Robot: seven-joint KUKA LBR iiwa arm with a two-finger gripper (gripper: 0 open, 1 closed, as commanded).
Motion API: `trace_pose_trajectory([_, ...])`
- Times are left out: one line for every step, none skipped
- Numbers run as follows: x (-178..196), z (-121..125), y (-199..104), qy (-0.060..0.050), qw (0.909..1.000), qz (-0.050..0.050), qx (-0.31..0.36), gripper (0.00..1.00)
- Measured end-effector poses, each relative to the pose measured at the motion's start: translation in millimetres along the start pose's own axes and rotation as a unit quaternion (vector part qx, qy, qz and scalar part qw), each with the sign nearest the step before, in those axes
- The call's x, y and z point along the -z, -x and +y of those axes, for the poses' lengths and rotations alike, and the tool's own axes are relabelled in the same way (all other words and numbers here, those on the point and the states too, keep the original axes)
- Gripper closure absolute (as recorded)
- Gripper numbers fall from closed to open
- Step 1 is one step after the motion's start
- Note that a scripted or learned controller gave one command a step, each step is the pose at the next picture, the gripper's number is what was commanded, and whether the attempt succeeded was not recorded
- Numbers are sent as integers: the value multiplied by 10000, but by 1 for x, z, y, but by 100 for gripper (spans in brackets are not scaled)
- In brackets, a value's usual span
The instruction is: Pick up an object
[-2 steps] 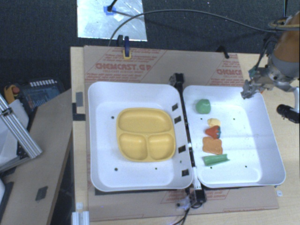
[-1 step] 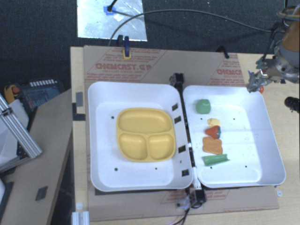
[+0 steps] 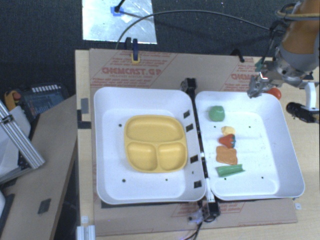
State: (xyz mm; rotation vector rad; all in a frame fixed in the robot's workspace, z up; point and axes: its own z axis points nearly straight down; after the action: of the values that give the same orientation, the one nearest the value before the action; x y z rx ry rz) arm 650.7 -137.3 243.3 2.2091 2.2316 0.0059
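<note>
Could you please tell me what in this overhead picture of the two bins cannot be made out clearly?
- Gripper: small and blurred at the right bin's far corner; open or shut cannot be told.
- Orange-red object beside the gripper: partly hidden by the wrist, so its kind is unclear.
- Arm: cut off by the right edge.
- Small yellow and red pieces: too small to identify.
- Gear at the left edge: cropped.

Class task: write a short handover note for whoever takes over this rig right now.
End effector: above the far rim of the right bin; grip state unclear.
Right bin holds a green round piece, yellow piece, red piece, orange piece and green bean.
Left bin holds the yellow divided tray.
Done: no pick evident.
Left: descend, grasp one piece, lift.
</note>
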Motion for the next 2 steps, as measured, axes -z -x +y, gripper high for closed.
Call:
trace_pose_trajectory([7,0,-54,-6,10000,1,0,100])
trace_pose_trajectory([-7,-13,-109,-19,10000,2,-3,100])
